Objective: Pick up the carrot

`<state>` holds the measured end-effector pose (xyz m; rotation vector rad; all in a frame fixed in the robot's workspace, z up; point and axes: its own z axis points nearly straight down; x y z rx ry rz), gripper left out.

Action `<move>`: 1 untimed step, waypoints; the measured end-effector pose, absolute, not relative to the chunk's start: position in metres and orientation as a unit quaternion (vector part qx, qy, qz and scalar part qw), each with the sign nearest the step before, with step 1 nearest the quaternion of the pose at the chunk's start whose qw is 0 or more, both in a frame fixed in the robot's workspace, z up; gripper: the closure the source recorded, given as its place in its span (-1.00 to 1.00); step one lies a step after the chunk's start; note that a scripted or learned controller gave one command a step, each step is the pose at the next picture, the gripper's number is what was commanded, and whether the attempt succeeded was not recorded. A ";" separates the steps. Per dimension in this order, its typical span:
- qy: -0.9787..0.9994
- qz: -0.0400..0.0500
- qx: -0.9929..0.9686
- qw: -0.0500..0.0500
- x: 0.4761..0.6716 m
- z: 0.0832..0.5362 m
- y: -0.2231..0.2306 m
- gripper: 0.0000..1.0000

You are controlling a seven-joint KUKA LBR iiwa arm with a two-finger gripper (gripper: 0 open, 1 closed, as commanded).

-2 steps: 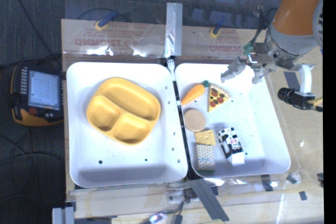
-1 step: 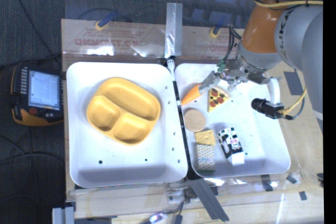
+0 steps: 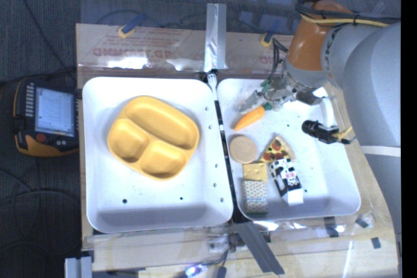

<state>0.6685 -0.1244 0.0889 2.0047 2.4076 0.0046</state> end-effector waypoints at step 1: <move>0.775 0.000 0.632 0.000 0.669 0.184 -0.090 -1.00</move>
